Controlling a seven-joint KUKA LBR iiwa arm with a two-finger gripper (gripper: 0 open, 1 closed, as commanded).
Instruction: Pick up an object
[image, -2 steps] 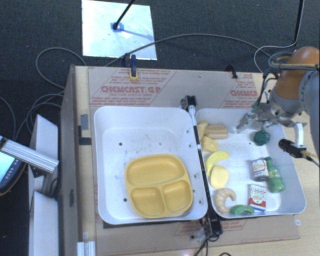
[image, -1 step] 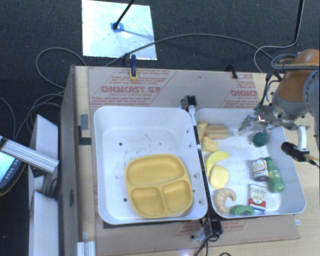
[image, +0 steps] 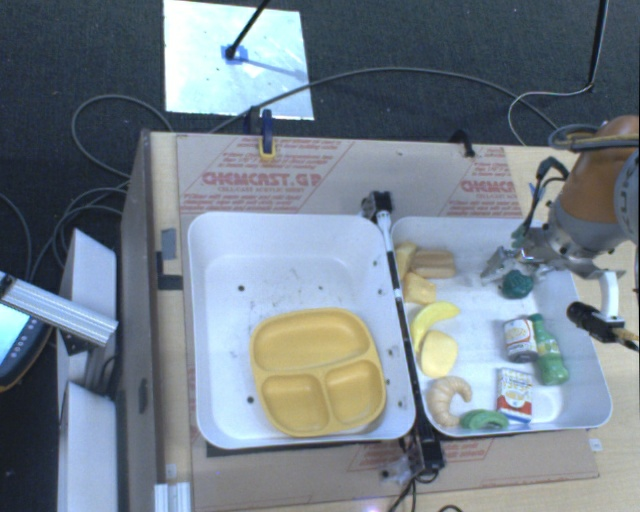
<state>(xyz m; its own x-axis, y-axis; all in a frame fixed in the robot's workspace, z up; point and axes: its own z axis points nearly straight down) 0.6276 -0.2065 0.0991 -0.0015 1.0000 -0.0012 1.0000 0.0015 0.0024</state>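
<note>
two white bins (image: 215, 300), gripper (image: 512, 268) over right bin, fingers splayed apart above dark green object (image: 517, 285), not gripping it

Two white bins (image: 210, 300) (image: 590, 395) sat side by side — one yellow divided tray (image: 318, 370) in left; roughly ten small items in right, among them one can (image: 518, 338), one croissant (image: 447, 396).

Dark carpet (image: 80, 60) with cables (image: 400, 75) surrounds the cardboard-topped bench (image: 300, 165).
</note>
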